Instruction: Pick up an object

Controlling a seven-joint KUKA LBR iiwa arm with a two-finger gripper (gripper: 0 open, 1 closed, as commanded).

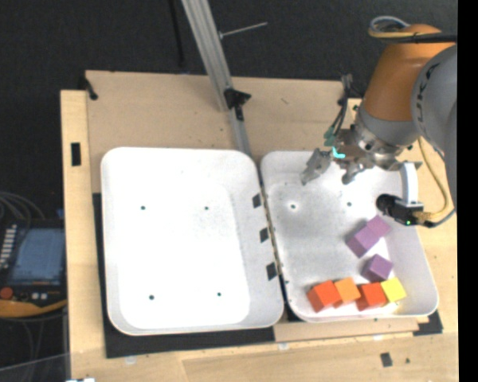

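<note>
Over the right bin [303, 237], the gripper [332, 168] is hovering with fingers spread and holding nothing, while small blocks, probably light, rigid and easy to pinch across flat sides, are sitting near the front corner, the larger purple block [369, 235] lying nearest.

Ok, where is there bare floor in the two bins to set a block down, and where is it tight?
The left bin offers bare floor wall to wall. In the right bin, the middle strip beside the divider is bare, below the open gripper. It is tight at the near right corner: two purple blocks and a row of orange, red and yellow blocks.
</note>
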